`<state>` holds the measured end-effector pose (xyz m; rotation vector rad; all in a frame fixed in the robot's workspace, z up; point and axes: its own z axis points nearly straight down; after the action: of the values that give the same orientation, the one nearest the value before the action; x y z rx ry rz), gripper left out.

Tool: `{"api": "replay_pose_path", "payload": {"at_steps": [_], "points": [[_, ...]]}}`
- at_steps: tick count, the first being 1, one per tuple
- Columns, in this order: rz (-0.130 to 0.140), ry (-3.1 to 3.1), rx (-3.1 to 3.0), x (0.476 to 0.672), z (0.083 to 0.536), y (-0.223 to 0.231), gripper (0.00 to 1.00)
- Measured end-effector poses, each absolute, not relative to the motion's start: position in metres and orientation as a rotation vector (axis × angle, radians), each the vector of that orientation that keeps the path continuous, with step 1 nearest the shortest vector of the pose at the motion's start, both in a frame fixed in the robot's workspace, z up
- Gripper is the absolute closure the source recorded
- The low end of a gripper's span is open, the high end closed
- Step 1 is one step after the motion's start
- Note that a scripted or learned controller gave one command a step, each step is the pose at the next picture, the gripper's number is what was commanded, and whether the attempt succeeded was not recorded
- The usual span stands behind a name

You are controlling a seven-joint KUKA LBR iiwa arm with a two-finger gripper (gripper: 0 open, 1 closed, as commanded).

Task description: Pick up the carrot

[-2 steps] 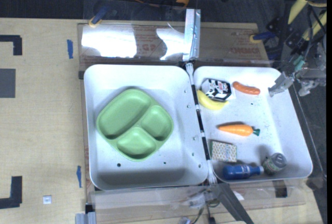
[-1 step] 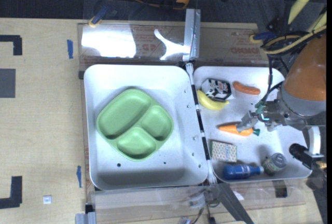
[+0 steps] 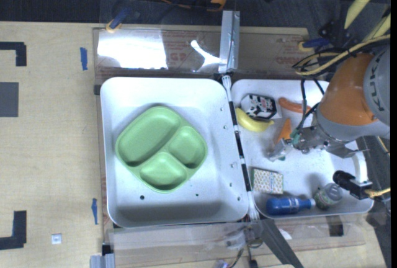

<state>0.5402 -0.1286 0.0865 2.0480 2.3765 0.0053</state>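
Note:
The carrot (image 3: pixel 285 129), a short orange piece, lies tilted in the right bin (image 3: pixel 310 164), just right of a yellow banana (image 3: pixel 253 122). My gripper (image 3: pixel 278 150) reaches in from the right and sits low over the bin floor, just below the carrot's lower end and very close to it. Whether it touches the carrot I cannot tell. A second orange-red elongated thing (image 3: pixel 290 105) lies further back, partly hidden behind a cable.
A black-and-white packet (image 3: pixel 258 105) lies behind the banana. A patterned card (image 3: pixel 268 181), a blue bottle (image 3: pixel 288 203) and a small grey-green container (image 3: pixel 327 196) lie along the right bin's front. The left bin (image 3: pixel 124 198) holds a green divided plate (image 3: pixel 161 147).

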Motion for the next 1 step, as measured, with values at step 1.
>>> {"api": "replay_pose_path", "payload": {"at_steps": [1], "points": [[0.004, 2.626, 1.714, 0.5974, 0.0860, -0.1375, 0.00]]}}
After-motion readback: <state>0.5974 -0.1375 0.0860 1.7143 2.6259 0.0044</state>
